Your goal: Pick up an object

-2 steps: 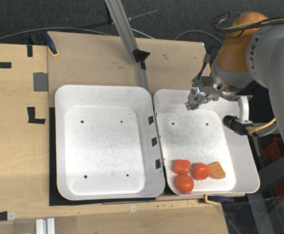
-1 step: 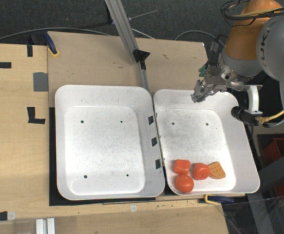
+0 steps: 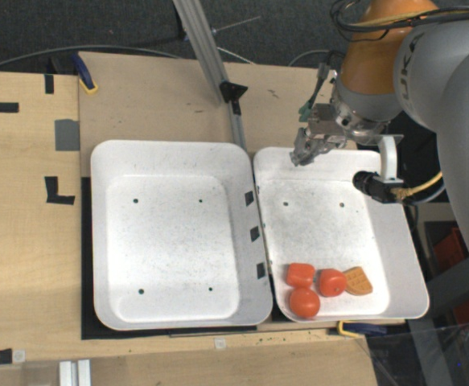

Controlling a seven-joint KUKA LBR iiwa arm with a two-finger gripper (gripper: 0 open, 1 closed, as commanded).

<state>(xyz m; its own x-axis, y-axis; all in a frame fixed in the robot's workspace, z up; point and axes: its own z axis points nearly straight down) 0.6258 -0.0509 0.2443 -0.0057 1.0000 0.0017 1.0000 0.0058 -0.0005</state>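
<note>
Grey metal gripper [image 3: 305,156] hangs over the smooth right white plastic bin [image 3: 395,240]; whether its jaws are spread or pressed together cannot be told. Three rounded glossy red pieces [image 3: 302,276] lie well apart from it.

Setting: robotics laboratory test bench. Evidence: industrial arm [image 3: 411,47], grey with orange band, with its claw [image 3: 305,153] over the far rim of a white bin [image 3: 395,240]; second white bin [image 3: 170,232] left of the claw; plywood benchtop [image 3: 137,95] marked with black tape; aluminium mast [image 3: 206,43] rising up-left of the claw; loose cabling behind.
</note>
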